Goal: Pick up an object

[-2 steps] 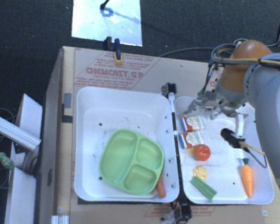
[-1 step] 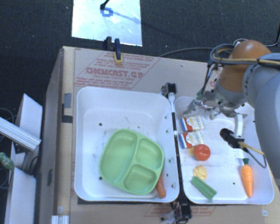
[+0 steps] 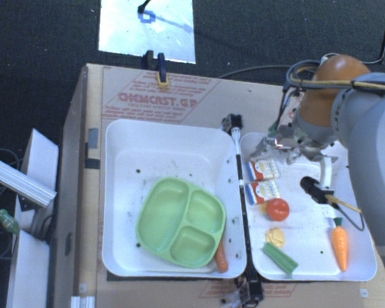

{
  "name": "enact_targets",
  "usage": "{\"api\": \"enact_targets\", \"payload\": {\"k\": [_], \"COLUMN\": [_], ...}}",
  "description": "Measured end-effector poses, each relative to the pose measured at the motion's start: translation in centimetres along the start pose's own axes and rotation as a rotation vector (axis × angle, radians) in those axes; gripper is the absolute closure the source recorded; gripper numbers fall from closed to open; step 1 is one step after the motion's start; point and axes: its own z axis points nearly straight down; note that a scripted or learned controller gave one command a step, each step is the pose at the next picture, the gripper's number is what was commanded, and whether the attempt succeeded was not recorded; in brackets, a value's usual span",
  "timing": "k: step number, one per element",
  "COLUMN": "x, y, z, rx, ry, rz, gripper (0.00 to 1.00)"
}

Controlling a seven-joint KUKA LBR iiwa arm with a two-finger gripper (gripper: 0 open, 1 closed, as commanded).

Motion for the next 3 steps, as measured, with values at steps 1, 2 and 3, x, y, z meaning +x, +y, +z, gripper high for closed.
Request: {"api": "enact_targets", "payload": {"k": [1,2,3], "x": [0.49,-0.28,-0.01], "y": [-0.01,0.02,0.00], "z": [0.01,-0.02,0.00], "rx": [0.001,0.001,0.000], "ry": [-0.001,0.004,0.001], "rz": [0.000,0.001,0.001], "gripper": [0.00,0.00,0.00]}}
